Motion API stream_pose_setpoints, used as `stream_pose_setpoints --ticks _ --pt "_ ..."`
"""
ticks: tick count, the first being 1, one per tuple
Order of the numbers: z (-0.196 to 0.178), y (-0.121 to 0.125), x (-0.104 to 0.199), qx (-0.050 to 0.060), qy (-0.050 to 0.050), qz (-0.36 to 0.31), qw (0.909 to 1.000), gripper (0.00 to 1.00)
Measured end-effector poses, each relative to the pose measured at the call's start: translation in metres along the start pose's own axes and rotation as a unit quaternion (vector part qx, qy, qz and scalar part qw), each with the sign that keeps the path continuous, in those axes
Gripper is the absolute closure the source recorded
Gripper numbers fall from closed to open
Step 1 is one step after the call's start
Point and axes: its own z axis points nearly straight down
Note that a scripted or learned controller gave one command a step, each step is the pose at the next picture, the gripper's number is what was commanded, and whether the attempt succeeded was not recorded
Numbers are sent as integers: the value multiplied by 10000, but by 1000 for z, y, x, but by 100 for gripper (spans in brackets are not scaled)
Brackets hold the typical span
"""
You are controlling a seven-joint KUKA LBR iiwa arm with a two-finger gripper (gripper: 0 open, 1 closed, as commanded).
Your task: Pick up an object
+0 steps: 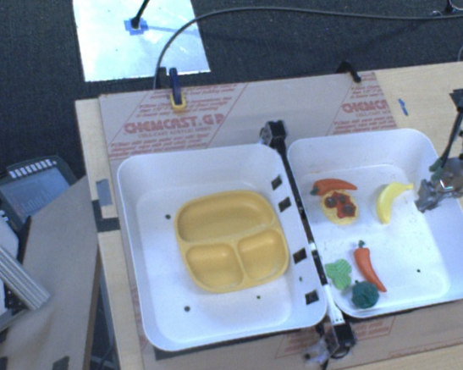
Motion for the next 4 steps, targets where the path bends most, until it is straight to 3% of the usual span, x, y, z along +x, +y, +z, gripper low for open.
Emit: stream_pose_setpoints --ticks 1,4 --pt "-37 2 0 7 3 -4 10000 100" --pt "-17 53 137 14 15 -15 10000 100"
